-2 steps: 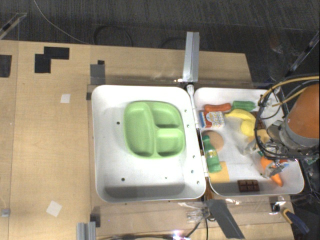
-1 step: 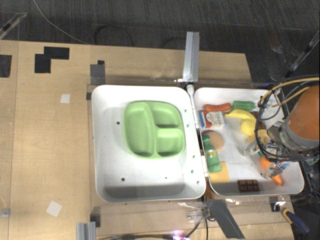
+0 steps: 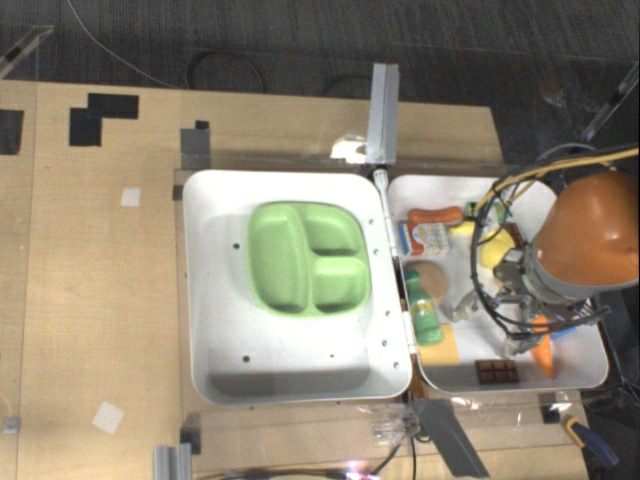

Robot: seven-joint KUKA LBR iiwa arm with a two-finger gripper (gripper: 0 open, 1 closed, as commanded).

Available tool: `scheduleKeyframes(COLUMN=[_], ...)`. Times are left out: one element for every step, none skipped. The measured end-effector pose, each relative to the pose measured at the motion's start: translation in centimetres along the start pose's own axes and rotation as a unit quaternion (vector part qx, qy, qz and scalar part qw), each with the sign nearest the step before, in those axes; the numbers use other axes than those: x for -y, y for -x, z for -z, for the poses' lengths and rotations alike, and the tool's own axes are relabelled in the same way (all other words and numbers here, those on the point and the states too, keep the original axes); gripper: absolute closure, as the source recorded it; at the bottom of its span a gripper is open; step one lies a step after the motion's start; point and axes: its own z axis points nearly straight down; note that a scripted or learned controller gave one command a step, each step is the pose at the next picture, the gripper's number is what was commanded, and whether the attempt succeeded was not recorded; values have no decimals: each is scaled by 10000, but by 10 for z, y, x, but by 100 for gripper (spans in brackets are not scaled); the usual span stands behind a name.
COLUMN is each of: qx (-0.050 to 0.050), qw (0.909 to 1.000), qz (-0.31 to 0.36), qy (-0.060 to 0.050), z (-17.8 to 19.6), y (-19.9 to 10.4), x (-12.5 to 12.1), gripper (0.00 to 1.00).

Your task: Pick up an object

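Note:
My arm, with its orange band [image 3: 590,230], hangs over the right half of the right bin [image 3: 440,376]. Its gripper [image 3: 468,306] points down-left into the bin, amid black cables, close to a brown round object [image 3: 430,280] and a green bottle [image 3: 424,318]. Around them lie a red-orange item [image 3: 435,215], a small white carton [image 3: 428,238], a yellow banana-like piece [image 3: 494,250], a yellow flat block [image 3: 441,348], a dark chocolate bar [image 3: 496,372] and an orange carrot-like piece [image 3: 543,354]. Nothing is visibly held.
The left bin [image 3: 215,368] holds a green divided plate [image 3: 306,258]. A grey metal post [image 3: 383,113] stands behind the gap between the bins. The wooden bench [image 3: 90,298] stretches out to the left.

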Motion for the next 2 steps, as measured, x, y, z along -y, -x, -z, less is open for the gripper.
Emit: scheduleKeyframes(qx=[-9, 47], qw=[10000, 10000], qz=[-25, -20], qy=[16, -38], z=[-1, 13], y=[-49, -43], x=[39, 41], gripper=[0, 100])
